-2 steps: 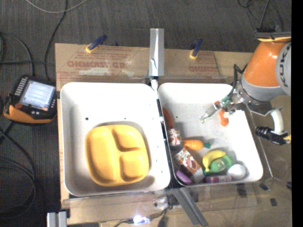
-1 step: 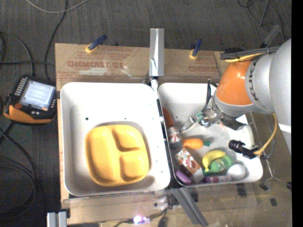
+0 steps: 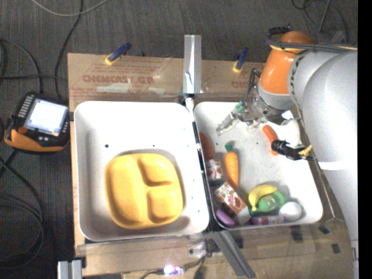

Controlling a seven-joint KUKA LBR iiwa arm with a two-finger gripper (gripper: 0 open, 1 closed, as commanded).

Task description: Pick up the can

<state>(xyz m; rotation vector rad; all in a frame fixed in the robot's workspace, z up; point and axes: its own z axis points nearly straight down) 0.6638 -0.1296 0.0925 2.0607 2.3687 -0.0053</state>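
The gripper is being held over the upper part of the right bin, just below its top rim, with the arm being reached in from the right of the frame. The jaws are being shown spread apart, released, with nothing between them. The can is being taken to be the printed-label cylinder lying on its side in the lower left part of that same bin, well apart from the gripper and lower in the frame. It is being crowded on all sides: a carrot is lying just above it, a banana is sitting to its right, and a purple piece is being pressed in against the lower rim just below it. A small red and white item is also being seen against the dividing wall, and what it is cannot be told. Since the can is lying flat and packed in, a descent between the carrot and the banana is probably being called for, and a neighbour is likely to be nudged or caught instead. In the left bin, a yellow divided plate is being left alone in the lower middle. Judged from this, the approach is only being begun, with the can not yet touched.
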